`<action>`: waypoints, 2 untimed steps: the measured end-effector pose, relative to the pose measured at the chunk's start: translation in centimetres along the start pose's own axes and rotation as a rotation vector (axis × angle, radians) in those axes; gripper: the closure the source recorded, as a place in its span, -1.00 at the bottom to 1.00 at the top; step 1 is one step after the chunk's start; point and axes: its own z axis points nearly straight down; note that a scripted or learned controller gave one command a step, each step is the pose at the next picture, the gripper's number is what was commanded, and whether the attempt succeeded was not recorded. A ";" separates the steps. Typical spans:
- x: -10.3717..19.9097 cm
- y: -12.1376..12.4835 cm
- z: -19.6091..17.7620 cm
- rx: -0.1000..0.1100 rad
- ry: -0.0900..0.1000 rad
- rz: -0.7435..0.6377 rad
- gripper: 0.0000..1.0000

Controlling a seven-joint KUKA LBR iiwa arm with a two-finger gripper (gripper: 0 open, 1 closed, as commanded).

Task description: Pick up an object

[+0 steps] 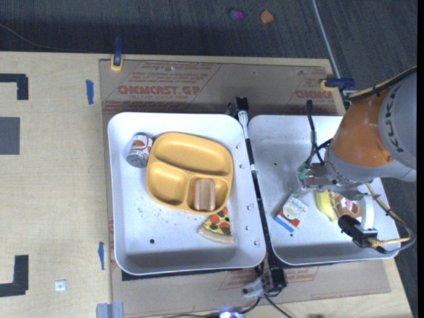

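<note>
A: Status on the pick?
B: Not done as far as I can see. Gripper (pixel 311 175) is low over the middle of the right bin (pixel 278 141), nothing visibly lifted with it
A: Open or closed?
B: Can't tell, the wrist body hides it from this angle
A: What's nearest it?
B: Small carton (pixel 292 214) just near-left of the gripper, flat on the bin floor. Banana (pixel 324 204) just right of the carton, partly under the arm, with a brown-printed packet (pixel 349 208) beside it. All three look at rest
A: Left bin?
B: Left bin (pixel 132 234): yellow divided plate (pixel 179 158) with a brown block (pixel 203 194) in its near-right compartment, crushed can (pixel 138 150) against the plate's far-left edge, toy pizza slice (pixel 217 225) at its near edge
A: So what's left?
B: My read: grasp and lift are both still to do, carton or banana the likely target
</note>
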 end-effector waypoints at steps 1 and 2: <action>0.0 -0.1 0.1 0.003 0.000 0.000 -1.00; -0.1 -4.8 1.1 0.005 0.000 -0.004 -1.00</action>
